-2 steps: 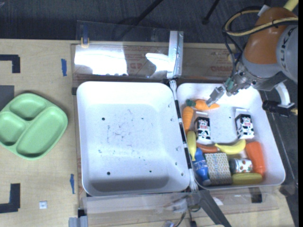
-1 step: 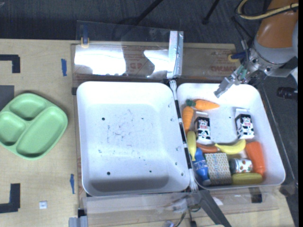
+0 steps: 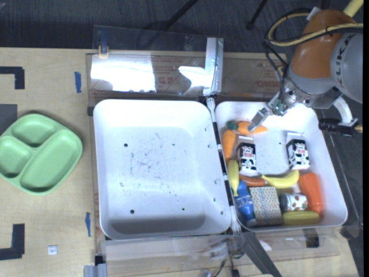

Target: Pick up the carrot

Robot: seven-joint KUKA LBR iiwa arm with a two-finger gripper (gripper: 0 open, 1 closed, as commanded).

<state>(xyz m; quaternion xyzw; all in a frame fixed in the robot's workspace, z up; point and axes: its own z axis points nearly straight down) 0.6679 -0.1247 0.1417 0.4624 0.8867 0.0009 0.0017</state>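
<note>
Here, tapered orange carrot (image 3: 229,143) lies in glossy bin (image 3: 334,209); fingers' (image 3: 258,119) spread unclear.

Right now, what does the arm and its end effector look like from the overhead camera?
The arm is grey with a rounded orange band above the wrist, and yellow and black cables loop over it. The end effector is slim and grey-metallic, with a small greenish part at its base.

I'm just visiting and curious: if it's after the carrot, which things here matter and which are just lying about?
For the job: carrot, gripper, right bin.

Lying about: banana, two milk cartons, sponge, green plate, left bin.
</note>
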